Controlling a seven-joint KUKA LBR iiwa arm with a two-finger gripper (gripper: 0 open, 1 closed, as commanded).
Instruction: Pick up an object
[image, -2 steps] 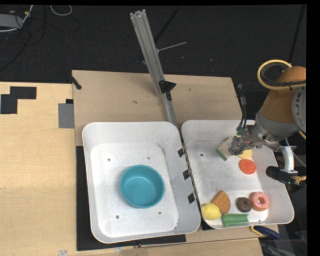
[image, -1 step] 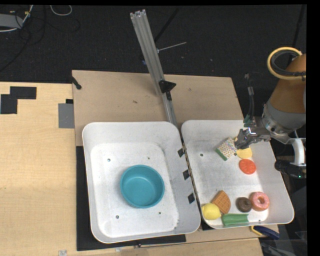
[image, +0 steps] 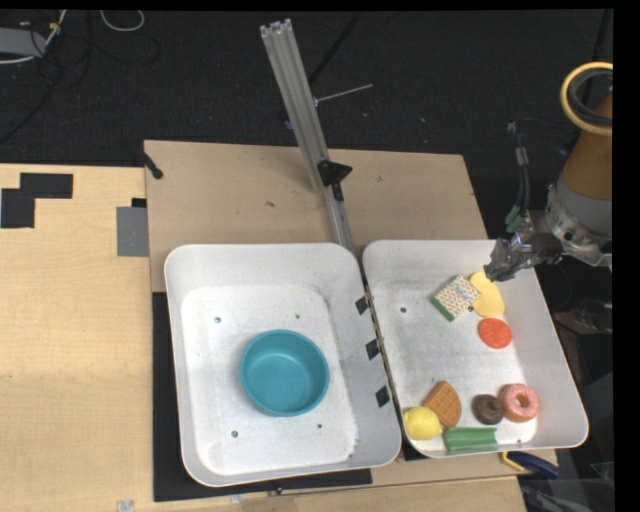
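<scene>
while the gripper (image: 497, 268) hangs at about one o'clock over the right bin (image: 420, 275), its tip sits right at the upper edge of a yellow piece (image: 487, 296); whether it is wide, narrow or closed on anything cannot be told from this slanted view. the arm (image: 585, 180), grey with an orange band, reaches in from three o'clock, probably because its base stands off that side of the bench. no single target is named by the task, so the likeliest candidate is judged to be the yellow piece, just below the tip, with a speckled block (image: 455, 296) touching it at nine o'clock and an orange disc (image: 495, 333) just beside it at six o'clock. at the bin's six o'clock edge lie a yellow ball (image: 422, 423), a tan wedge (image: 444, 402), a green stick (image: 470, 438), a brown ring (image: 488, 408) and a pink ring (image: 519, 402), crowded together, perhaps because the bin floor slopes that way. the left bin (image: 200, 275) holds a teal bowl (image: 285, 373) near its centre, well apart from the gripper. a metal rail (image: 305, 120) runs toward twelve o'clock from between the bins.
</scene>
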